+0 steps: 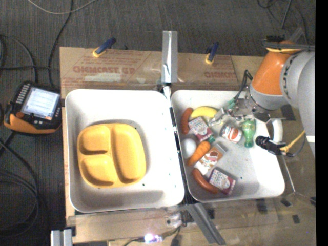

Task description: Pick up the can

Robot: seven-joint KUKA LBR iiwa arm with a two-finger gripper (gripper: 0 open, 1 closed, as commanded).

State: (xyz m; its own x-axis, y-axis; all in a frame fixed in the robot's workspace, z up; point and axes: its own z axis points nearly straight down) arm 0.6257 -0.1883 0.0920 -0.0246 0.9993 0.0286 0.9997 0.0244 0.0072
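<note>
Up in the far right part of the right bin (277, 186), the jaws (230, 110) hang low over the clutter, but their metal parts blur together there and I cannot tell whether they are parted or closed, nor whether anything sits between them. Just below them lies the can (231, 133), red and white, on its side on the bin floor, touching or nearly touching a green bottle (248, 132) that lies to its right. To the left of the jaws a yellow banana (204, 111) rests near the far wall, with a red sausage (186, 120) beside it and a small dark red packet (200, 129) just in front. Nearer the camera are a white egg (189, 147), an orange carrot (199, 152) lying at a slant, a second packet (210, 158), another sausage (204, 181) and a third packet (222, 181) by the near wall. The grey arm with its orange band (271, 73) comes in from the right. The left bin (72, 137) holds a yellow divided tray (111, 154). Both bins sit on the bench (113, 68), and a handheld control pendant (35, 108) lies on the floor to the left.
</note>
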